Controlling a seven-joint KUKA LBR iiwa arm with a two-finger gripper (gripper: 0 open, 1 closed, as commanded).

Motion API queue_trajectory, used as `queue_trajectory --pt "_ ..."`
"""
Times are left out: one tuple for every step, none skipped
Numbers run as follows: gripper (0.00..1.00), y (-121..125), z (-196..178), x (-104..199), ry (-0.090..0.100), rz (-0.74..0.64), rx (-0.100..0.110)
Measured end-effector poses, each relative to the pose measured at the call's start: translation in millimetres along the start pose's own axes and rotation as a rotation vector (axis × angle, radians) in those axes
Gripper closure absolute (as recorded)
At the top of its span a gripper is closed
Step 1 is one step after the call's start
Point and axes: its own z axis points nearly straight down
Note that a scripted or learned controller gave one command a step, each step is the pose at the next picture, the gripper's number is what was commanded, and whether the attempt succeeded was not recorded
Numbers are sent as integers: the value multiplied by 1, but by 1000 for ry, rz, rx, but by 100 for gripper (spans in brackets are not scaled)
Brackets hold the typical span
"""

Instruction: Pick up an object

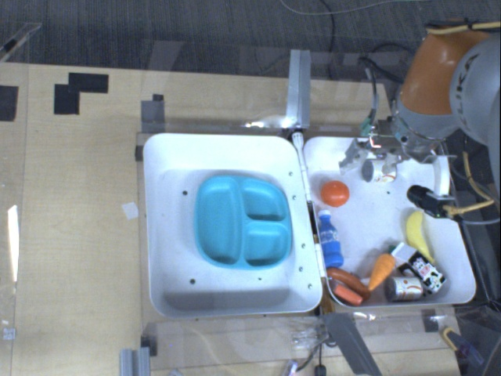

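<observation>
Two shallow white bins side by side on a pale bench [70, 233], seen from above at a slant. Left bin [168, 288]: holds a blue divided tray [241, 219] with three compartments, lying near the bin's middle. Right bin [462, 284]: holds an orange ball [336, 193] toward the far left, a blue bottle [329, 241] along the left wall, a red sausage-like piece [347, 284] and a carrot [381, 270] near the front wall, a banana [419, 236] to the right, and a can [405, 288] beside a black-and-white spotted item [427, 272] in the front right corner. The arm [454, 73] enters from the right; its pincer [374, 165] hangs over the far part of the right bin, just right of the ball, fingers parted with nothing between them.
</observation>
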Motion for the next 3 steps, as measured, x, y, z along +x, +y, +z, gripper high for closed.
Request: queue_trajectory --pt "0 45 67 -45 -2 229 -19" --pt "0 47 89 -82 8 153 -18" --pt "0 -19 98 -106 -1 142 -9"
